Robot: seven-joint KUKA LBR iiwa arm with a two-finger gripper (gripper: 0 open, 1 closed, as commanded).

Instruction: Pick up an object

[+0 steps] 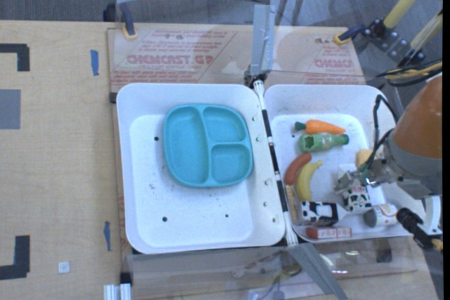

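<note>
Red-labelled bar at bin's front rim, "CHOICAST" printed cardboard behind.

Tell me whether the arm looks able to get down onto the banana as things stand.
Probably yes. The banana lies uncovered in the right bin, top side free, though the red sausage-like toy touches its left flank. The gripper sits close by.

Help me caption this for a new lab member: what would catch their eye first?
Probably the turquoise divided plate, alone in the left bin. Next, the right bin with its clutter of toy food: a carrot, a green bottle and a banana. The gripper hangs over that bin's right side.
</note>
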